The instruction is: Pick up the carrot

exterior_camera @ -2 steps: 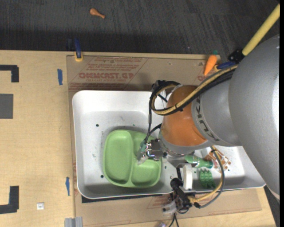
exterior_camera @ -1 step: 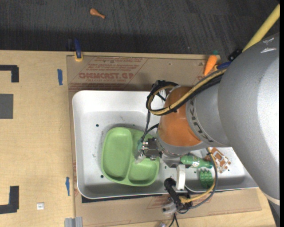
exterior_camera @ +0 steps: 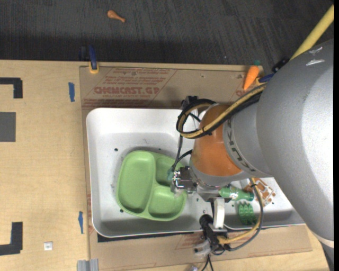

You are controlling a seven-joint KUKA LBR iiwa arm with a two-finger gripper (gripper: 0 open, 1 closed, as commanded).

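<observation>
Arm (exterior_camera: 296,132) is reached in from the right, with the orange band (exterior_camera: 212,148) and wrist hung over the right part of the left bin (exterior_camera: 98,159). The gripper (exterior_camera: 181,181) is seen only as a bit of metal at the right rim of the green plate (exterior_camera: 140,182); whether it is spread, pressed together or pinching anything cannot be told, since the wrist sits on top of it. No grasp can be claimed. Carrot position cannot be confirmed. It is judged most likely to lie under the wrist, just beside the plate, but that is inference only. An orange tapered piece (exterior_camera: 250,78) is seen at the bench's back edge near the arm; carrot or clamp cannot be told. A second small orange scrap (exterior_camera: 115,16) lies on the floor, well apart from the bins. A green block (exterior_camera: 244,213) is seen below the wrist. Handling, as judged from the task: a toy carrot is expected to be light, stiff and smooth, tapered toward one end. It should be taken across the thick half, near the middle, with the grip set square to its long axis; on the thin end it would probably be squeezed out sideways. If it lies against the plate rim or the bin wall, little room would be left on that side, and a nudge rather than a pinch is the likely failure. Breakage is not a concern; slipping and rolling are.
</observation>
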